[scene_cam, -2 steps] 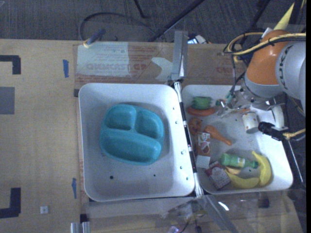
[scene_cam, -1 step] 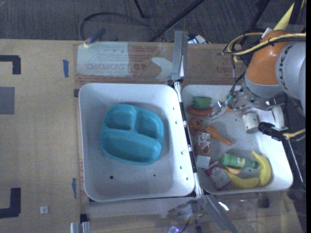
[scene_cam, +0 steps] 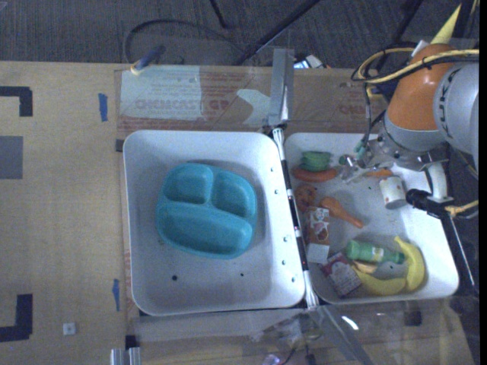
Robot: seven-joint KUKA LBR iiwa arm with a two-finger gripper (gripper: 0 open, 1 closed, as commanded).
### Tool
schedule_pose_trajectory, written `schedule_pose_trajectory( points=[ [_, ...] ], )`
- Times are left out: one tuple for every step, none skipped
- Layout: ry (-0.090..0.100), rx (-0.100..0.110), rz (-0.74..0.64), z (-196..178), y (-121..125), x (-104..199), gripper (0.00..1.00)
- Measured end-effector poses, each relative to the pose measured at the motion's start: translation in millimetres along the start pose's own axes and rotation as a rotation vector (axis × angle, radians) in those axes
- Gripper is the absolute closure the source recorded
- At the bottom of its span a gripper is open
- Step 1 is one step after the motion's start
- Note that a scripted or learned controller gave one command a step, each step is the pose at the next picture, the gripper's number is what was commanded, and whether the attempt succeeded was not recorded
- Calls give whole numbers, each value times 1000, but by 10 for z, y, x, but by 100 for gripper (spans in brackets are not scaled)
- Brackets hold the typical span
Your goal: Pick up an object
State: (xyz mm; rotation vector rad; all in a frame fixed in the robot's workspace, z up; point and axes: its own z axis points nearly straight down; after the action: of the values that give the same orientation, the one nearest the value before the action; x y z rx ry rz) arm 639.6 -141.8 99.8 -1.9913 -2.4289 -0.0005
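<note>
Nearest the right bin's point(scene_cam: 441, 261) front edge lay a banana point(scene_cam: 411, 268) and green bottle point(scene_cam: 374, 251), while the gripper point(scene_cam: 358, 164), its opening impossible to judge, hovered by the back-left corner, where crowded toys risked a glancing, failed grasp.

Reddish block lettering runs across the taped cardboard sheet point(scene_cam: 194, 101) lying just behind the left bin point(scene_cam: 137, 226); it appears upside down from this view and is too blurred to read. The arm point(scene_cam: 449, 101), behind the right bin point(scene_cam: 445, 268), carries dark lettering on its grey casing, cut off at the frame edge and not legible. Small packets point(scene_cam: 319, 225) in the right bin bear print too small to read.
</note>
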Motion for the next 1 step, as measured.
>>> schedule_pose_trajectory(
  points=[
    [4,5,-1,11,-6,17,0]
  ],
)
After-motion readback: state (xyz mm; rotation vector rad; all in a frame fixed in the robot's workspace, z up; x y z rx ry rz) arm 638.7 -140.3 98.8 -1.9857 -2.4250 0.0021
